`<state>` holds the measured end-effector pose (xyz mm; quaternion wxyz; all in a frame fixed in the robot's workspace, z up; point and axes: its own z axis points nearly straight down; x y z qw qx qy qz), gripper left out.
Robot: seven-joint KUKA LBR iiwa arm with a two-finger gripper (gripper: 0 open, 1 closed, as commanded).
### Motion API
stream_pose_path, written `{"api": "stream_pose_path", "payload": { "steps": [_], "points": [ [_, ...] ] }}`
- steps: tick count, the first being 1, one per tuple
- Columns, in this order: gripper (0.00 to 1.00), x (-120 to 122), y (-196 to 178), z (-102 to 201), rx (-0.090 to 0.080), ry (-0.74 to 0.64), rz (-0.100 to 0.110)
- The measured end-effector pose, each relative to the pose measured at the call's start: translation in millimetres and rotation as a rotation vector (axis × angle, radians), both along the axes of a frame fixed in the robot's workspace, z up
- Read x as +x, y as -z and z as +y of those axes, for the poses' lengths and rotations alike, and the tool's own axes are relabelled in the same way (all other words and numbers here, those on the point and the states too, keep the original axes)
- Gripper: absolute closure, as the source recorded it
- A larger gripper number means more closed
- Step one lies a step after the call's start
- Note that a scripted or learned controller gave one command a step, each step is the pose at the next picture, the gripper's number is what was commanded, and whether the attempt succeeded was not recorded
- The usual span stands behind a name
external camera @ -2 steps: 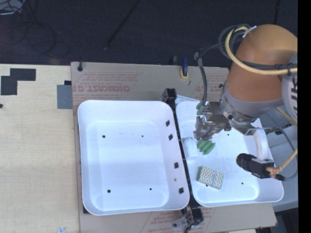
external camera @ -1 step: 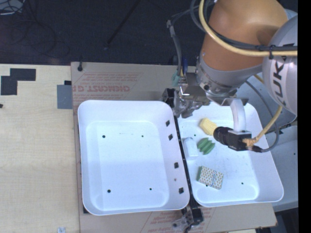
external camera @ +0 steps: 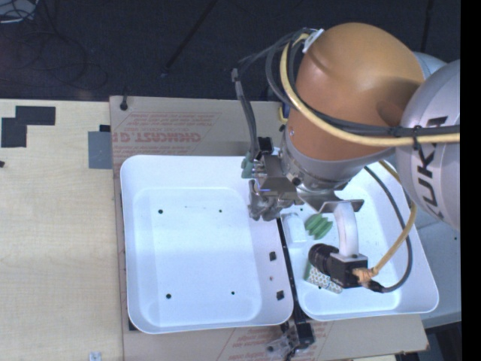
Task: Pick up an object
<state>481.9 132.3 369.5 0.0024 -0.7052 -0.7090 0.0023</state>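
The grey, orange-banded arm [external camera: 353, 89] bends steeply down from the right, its pincer [external camera: 264, 195] low over the seam between the left shallow white bin [external camera: 195, 247] and the right shallow white bin [external camera: 421, 292]. I cannot tell whether it is spread or pressed together. A small green, seemingly ribbed piece [external camera: 317, 224] lies in the right bin, near the wrist.

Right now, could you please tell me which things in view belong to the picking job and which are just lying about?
Job: gripper, green piece, speckled piece, right bin holding both.
Lying about: left bin, printed cardboard sheet, grey patch on the bench.
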Motion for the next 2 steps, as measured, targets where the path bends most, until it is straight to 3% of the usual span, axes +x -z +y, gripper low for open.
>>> {"api": "stream_pose_path", "payload": {
  "steps": [1, 2],
  "points": [
    [1.0, 1.0, 72.0, -87.6, -0.005, 0.015, 0.005],
    [1.0, 47.9, -24.7, -20.9, 0.002, -0.001, -0.015]
  ]
}}
